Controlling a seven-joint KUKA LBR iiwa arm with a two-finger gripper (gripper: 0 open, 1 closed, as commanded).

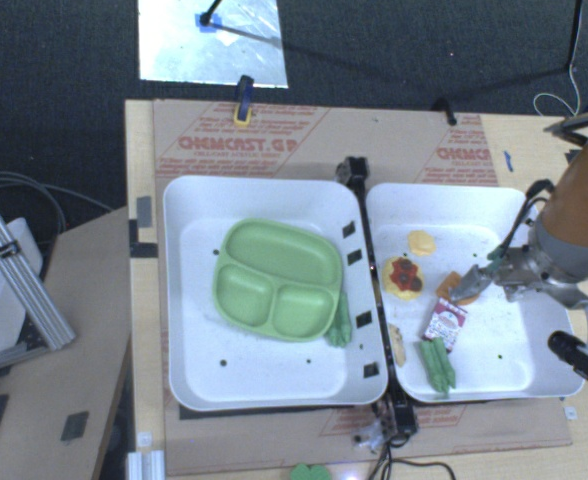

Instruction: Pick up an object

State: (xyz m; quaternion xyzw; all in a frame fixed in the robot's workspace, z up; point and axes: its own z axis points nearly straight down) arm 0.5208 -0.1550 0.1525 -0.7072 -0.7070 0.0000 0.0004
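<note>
At the far left of the frame a slanted metal rail (19,278) crosses a tan side surface. Further right lies the worktop (144,368), covered with a brown printed board (264,133). Above it, in the upper left of the frame, a shiny silver sheet (212,26) rests on the dark floor, and a small yellow and blue clamp (243,101) sits at the board's top edge.

The left white bin (189,368) carries a green divided tray (277,278), tilted a little, with three compartments. A small green leafy piece (339,323) lies touching the tray's lower right corner, against the bin's right wall.

The right white bin (504,368) holds several small things. Near its left side lies a red and yellow round toy food (405,277), and just above it a pale yellow round piece (421,242). A small beige piece (397,345) lies by the lower left wall. Right of the red toy sits an orange wedge-like piece (452,286), and below that a red and white packet (446,323) and then a green stalk-like toy (436,364) near the bin's bottom edge.

The end effector (479,278) reaches in from the right of the frame, its tip just beside or touching the orange piece. I cannot tell whether its fingers are spread or pressed together, or whether they grip anything. Behind it the grey arm (564,258) and its orange band (584,193) fill the right edge.
</note>
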